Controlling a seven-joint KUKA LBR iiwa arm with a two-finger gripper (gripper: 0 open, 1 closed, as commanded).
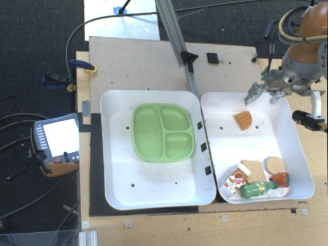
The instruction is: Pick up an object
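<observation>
My gripper (265,96) hangs over the far edge of the right bin (294,137), its two fingers spread open with nothing between them. An orange wedge-shaped piece (244,120) lies alone in the bin, a short way below and left of the gripper. Clustered in the bin's near corner are a green bottle (258,189), a red-and-white packet (236,181), two tan bread-like pieces (252,169) (275,164) and a small red item (280,178).
The left bin (115,152) holds a green divided plate (164,132). A grey pole (174,29) slants across the board behind the bins. A tablet-like pendant (56,143) and cables lie on the floor at left.
</observation>
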